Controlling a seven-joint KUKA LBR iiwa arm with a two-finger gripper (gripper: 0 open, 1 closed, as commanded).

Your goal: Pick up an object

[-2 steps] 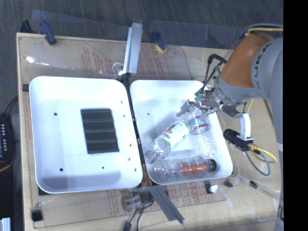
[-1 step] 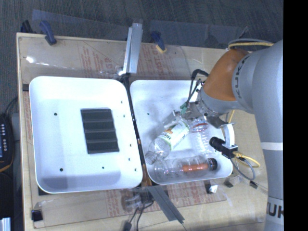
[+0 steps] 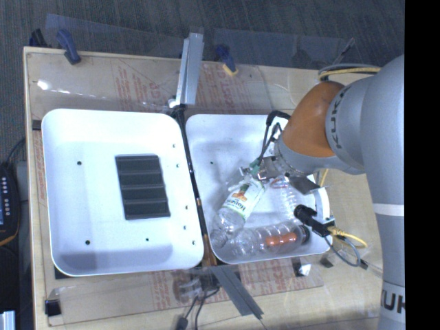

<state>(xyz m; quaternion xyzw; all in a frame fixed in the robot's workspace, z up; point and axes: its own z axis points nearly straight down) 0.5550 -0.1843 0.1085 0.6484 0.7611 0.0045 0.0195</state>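
Clear plastic bottles [image 3: 242, 205] crowd the right bin [image 3: 206, 143]; gripper [image 3: 265, 169] hovers at one's cap, finger state hidden.

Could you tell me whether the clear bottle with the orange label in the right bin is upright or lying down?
Lying down. The bottle rests on its side in the right bin, slanting toward the gripper.

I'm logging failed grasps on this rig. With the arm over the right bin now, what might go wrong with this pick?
1. The clear bottles lie touching, so closing on one may nudge the other.
2. They are smooth and round, so one could slip or roll.
3. They sit close to the right bin's lower wall, leaving the tool little room.
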